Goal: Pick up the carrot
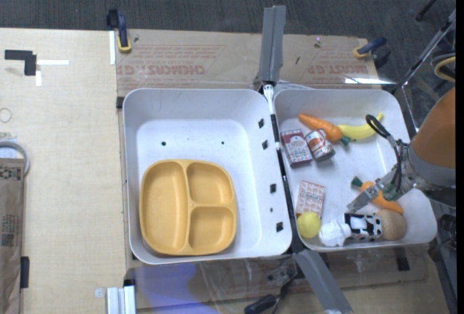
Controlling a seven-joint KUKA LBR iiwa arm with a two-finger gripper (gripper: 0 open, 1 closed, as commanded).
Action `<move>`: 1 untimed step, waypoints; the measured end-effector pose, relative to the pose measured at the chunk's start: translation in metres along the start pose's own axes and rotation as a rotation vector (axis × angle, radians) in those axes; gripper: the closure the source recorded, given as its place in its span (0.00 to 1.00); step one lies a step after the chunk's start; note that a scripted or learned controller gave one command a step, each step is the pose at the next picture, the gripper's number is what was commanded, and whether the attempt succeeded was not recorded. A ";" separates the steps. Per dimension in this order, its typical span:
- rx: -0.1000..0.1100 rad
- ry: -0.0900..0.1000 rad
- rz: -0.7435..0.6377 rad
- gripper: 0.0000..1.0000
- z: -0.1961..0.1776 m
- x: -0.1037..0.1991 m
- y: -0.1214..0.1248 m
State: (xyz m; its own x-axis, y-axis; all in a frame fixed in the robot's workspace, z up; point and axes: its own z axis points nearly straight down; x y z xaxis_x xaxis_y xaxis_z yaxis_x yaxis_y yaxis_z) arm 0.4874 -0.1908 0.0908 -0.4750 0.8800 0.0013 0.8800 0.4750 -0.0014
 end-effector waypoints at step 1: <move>-0.001 0.000 -0.001 0.00 0.000 0.000 0.000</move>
State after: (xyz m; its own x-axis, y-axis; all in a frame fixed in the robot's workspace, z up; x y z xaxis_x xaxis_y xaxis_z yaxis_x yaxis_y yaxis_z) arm 0.4876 -0.1906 0.0910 -0.4756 0.8797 0.0010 0.8797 0.4756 -0.0008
